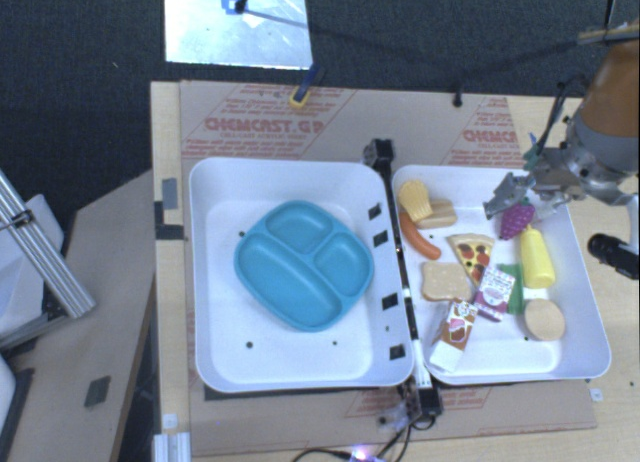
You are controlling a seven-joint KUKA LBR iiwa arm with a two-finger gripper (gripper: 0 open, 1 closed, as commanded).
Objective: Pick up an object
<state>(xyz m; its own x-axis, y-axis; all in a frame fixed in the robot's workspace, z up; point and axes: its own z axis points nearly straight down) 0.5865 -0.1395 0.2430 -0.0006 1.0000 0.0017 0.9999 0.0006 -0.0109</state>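
Bench setup: cardboard-covered top on dark carpet, two white bins side by side. Take the blue tray (303, 264) in the left bin (215, 250) as your landmark.

Nearest you, right of the tray across the divider, the right bin (585, 350) holds the toy food. A juice carton (458, 324) lies closest to the front edge, a tan round biscuit (545, 319) further right. Behind those sit a bread slice (443, 280), a pink packet (494, 291), and a yellow corn-like piece (537, 257). Further back: pizza slice (472, 251), sausage (419, 238), and a cheese-and-bread piece (425, 205) at the far-left corner of that bin.

Purple grapes (517, 219) sit at the far right of that bin, directly under the gripper (525, 195).

Step, as I read it: grasp phase on the grapes. The gripper is low over them, arm coming in from the right, wrist angled toward the tray. You can't tell from this angle whether the fingers are spread or clamped, or whether the grapes are actually between them.

Next move needs a confirmed close, then a straight lift. Watch that the grapes rise with it.
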